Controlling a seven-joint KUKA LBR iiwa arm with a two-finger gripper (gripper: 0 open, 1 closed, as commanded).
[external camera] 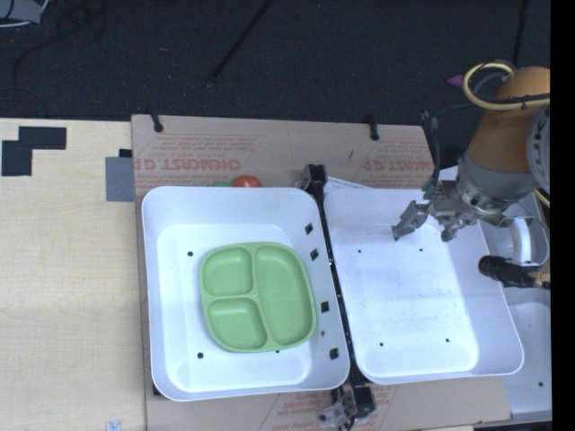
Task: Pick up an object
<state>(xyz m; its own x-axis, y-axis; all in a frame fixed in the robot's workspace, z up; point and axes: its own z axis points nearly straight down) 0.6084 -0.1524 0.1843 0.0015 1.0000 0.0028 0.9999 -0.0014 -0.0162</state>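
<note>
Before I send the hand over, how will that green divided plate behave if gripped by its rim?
The green plate looks like stiff moulded plastic, so probably rigid and light. It lies flat in the left bin, unlikely to roll. Its smooth, low rim may slip from the hand.

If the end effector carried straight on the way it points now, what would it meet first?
Probably the right bin's bare floor: the end effector points down and leftward over it. The green plate lies beyond the divider. Depth is unclear.

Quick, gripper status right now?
Gripper: open, holding nothing, above the right bin.
</note>
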